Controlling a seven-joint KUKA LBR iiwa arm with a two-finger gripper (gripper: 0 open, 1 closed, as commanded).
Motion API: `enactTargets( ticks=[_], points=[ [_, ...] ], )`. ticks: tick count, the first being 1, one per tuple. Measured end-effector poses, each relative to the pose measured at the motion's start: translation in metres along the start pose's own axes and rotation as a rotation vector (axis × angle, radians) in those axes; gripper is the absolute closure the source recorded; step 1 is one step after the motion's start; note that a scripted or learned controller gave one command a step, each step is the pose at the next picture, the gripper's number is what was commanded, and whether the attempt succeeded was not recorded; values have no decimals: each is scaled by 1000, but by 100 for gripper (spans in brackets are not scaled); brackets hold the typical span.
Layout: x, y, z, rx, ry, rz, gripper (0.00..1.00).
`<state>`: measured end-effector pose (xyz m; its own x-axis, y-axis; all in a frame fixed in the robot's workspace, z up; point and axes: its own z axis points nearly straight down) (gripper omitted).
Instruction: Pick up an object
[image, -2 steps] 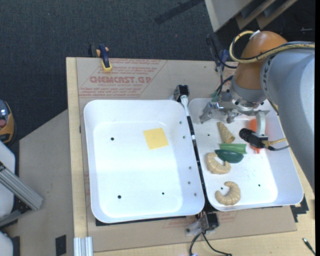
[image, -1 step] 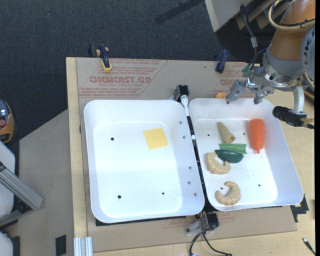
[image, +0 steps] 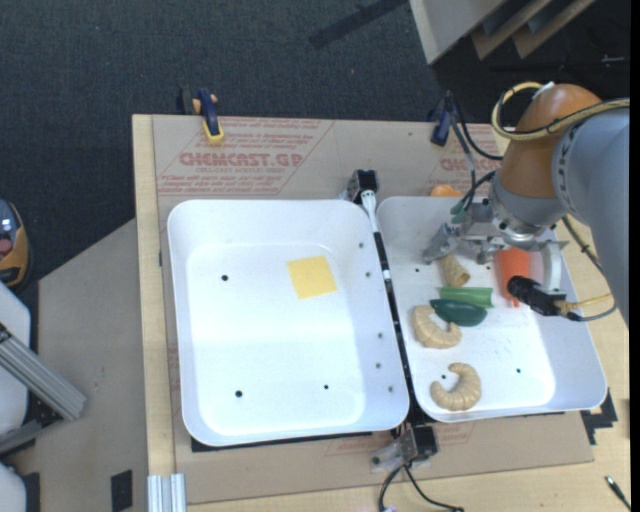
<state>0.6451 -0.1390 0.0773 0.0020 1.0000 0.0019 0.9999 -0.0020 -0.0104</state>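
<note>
Right bin (image: 570, 375): roll (image: 456, 271) under pincer (image: 462, 243)

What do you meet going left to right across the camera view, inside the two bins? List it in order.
Yellow square piece in the left bin → tan curved piece in the right bin → orange-red object.

the left bin (image: 200, 330) lay mostly open around one yellow square (image: 312, 277). the right bin (image: 560, 385) was crowded: green pepper (image: 462, 305), two croissants (image: 437, 328) (image: 456, 387), with the arm (image: 560, 150) overhead.
</note>
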Motion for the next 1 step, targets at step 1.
enactTargets(
  ticks=[1],
  points=[
    [39, 22, -8, -14, -3, -6, 0]
  ],
)
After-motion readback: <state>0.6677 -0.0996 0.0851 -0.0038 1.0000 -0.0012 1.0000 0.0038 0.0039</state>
